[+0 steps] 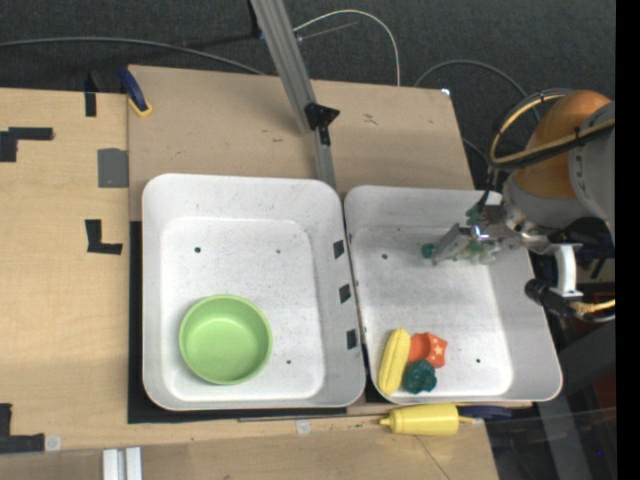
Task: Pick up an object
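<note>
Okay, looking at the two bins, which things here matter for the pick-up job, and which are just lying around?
For the job:
- gripper, over the right bin
- yellow corn-like toy
- orange-red toy
- dark green toy
- green bowl in the left bin, also a possible pick

Just lying about:
- yellow bottle on the bench in front of the bins
- blue-and-yellow clamp
- black tape marks

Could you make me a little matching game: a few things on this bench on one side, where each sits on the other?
Things:
1. green bowl
2. claw
3. toy corn cob
4. yellow bottle

Places:
A. bench, just in front of the right bin
B. left bin, near corner
C. right bin, far part
D. right bin, near edge

Pairs: 1-B, 2-C, 3-D, 4-A
</note>
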`<state>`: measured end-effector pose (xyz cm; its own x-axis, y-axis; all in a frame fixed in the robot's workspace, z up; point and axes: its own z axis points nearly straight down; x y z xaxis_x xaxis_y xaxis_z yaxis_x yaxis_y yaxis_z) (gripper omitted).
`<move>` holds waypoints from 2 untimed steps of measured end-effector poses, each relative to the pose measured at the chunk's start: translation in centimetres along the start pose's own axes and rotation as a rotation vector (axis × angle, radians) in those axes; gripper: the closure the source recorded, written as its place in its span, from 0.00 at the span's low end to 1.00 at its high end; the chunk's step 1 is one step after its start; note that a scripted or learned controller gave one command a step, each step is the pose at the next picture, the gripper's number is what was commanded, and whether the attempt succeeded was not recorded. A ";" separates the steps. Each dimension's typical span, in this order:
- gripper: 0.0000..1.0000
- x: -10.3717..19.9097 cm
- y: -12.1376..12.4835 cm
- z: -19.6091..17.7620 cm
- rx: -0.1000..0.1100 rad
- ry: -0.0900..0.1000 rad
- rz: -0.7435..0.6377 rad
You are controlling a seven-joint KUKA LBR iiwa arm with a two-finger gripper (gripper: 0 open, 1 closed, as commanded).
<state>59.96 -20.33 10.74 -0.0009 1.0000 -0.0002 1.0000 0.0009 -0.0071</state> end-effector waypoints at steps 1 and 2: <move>1.00 0.1 0.2 -1.3 -0.006 -0.001 -0.002; 1.00 -0.6 0.7 -7.3 -0.011 -0.002 0.000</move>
<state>60.74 -20.92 18.04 -0.0008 1.0000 -0.0021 1.0000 0.0008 0.0044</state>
